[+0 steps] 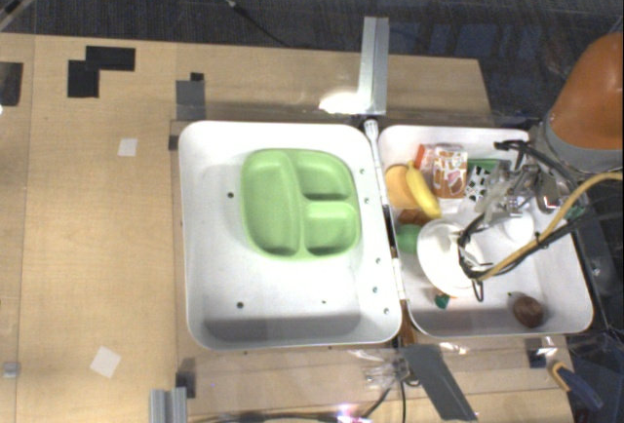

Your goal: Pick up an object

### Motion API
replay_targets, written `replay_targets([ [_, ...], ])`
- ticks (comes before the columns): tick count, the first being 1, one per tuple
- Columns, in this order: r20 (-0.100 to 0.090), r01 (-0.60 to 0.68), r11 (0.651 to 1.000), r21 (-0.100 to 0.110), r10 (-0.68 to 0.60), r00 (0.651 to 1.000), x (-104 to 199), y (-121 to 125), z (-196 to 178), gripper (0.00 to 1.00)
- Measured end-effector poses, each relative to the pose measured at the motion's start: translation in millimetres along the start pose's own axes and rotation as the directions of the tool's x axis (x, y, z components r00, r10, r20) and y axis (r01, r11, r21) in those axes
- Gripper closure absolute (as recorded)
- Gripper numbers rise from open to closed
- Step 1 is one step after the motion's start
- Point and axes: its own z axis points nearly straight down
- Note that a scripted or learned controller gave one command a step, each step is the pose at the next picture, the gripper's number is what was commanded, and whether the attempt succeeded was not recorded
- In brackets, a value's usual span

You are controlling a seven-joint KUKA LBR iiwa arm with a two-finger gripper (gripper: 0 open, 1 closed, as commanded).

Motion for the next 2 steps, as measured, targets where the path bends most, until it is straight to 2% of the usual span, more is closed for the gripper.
replay_targets([
  [1, 0.002, 0.159, 0.987, 0.0, -0.159, 0.987, -87.5, -41.6, -56.3, 1.0],
  [2, -0.003, 0.563, 0.827, -0.006, -0.563, 0.827, -41.4, -41.9, -8.6, 1.0],
])
